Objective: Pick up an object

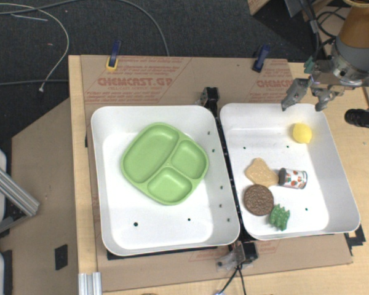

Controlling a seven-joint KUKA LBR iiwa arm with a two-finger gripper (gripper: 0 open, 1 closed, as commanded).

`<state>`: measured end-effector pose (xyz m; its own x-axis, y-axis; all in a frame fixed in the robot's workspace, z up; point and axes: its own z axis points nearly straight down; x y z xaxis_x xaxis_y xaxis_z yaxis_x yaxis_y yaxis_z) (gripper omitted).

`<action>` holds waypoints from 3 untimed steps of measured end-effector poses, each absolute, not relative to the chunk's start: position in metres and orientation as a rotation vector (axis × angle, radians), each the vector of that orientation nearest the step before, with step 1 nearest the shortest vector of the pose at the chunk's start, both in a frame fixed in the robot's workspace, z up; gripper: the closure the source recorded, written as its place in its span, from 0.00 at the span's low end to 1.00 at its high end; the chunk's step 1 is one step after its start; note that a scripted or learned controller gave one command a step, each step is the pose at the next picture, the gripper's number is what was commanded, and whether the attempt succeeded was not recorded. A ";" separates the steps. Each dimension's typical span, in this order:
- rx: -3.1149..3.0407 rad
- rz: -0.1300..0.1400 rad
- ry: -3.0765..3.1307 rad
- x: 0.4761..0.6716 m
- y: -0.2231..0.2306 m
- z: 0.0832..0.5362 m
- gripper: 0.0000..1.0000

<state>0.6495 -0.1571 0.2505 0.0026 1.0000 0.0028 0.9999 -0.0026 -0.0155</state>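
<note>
Two white bins sit side by side on the bench (141,72), which is topped with brown cardboard, so going big to small here. Left bin (111,226) has a green plate (165,163) with three sections, lying flat around the middle, turned a bit at an angle. Right bin (332,189) has all the small stuff. The arm (357,29) comes in at the top right, and its jaws (306,94) hang over the back edge of the right bin, spread apart with nothing between them.

Now the bits in the right bin: a tan cookie (260,172) near the middle left, and touching its front edge, a round brown cookie (258,200). Just right of the tan one is a little can (293,178) lying on its side, white and red with a dark end. A yellow lemon (302,133) sits toward the back right, closest to the jaws but apart from them. Smallest is a green toy (279,217) at the front, right next to the brown cookie.

Two blue clamps (114,54) pinch the cardboard's back edge.
</note>
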 end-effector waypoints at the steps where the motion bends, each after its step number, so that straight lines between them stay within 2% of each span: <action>1: -2.221 0.001 -2.221 0.652 -0.157 0.260 0.00; 3: -2.218 0.005 -2.217 0.637 -0.158 0.166 0.00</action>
<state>0.6370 -0.1579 0.1659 0.0003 1.0000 0.0020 1.0000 -0.0003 -0.0063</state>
